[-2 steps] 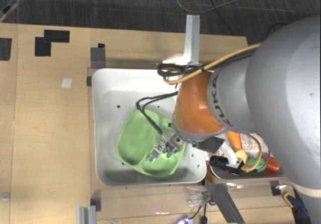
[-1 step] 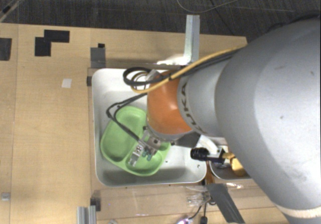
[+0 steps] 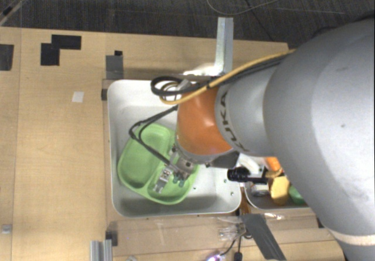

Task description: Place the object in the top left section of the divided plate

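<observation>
A light green divided plate (image 3: 139,163) lies in the left white bin (image 3: 126,105), toward its lower left. The arm's orange band (image 3: 199,122) and wrist hang over the plate's right side and hide that part. My gripper (image 3: 167,179) points down over the plate's lower right section, just above or at its surface. I cannot make out any object in it.
The big grey arm covers most of the right bin (image 3: 253,200). At that bin's left end lie an orange piece (image 3: 273,165), a yellow piece (image 3: 280,188) and a green piece (image 3: 296,196). Black cables loop above the plate.
</observation>
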`<state>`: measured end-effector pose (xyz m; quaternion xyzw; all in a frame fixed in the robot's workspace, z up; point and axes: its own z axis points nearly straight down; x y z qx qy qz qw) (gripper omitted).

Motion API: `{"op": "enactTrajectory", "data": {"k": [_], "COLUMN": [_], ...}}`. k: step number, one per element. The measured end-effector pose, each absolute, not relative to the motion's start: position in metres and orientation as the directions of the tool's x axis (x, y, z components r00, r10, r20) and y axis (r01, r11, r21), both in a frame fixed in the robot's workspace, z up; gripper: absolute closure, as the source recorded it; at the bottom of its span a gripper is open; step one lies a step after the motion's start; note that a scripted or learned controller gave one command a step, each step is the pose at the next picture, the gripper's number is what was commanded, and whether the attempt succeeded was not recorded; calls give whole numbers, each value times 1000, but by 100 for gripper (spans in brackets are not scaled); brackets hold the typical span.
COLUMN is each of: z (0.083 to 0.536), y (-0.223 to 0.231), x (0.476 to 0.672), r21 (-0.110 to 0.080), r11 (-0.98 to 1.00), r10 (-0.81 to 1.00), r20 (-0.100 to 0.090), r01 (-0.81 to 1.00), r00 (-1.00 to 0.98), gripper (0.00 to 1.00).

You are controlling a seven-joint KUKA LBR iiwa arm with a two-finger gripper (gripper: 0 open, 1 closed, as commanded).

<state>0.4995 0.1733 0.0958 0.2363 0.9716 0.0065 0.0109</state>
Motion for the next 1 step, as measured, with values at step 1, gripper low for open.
{"op": "enactTrajectory", "data": {"k": [1], "z": [159], "y": [192], "x": [488], "r21": [3], "r11": [995], "r10": [-104], "r20": [-8], "r01": [-104], "r00": [-995], "gripper": [0]}}
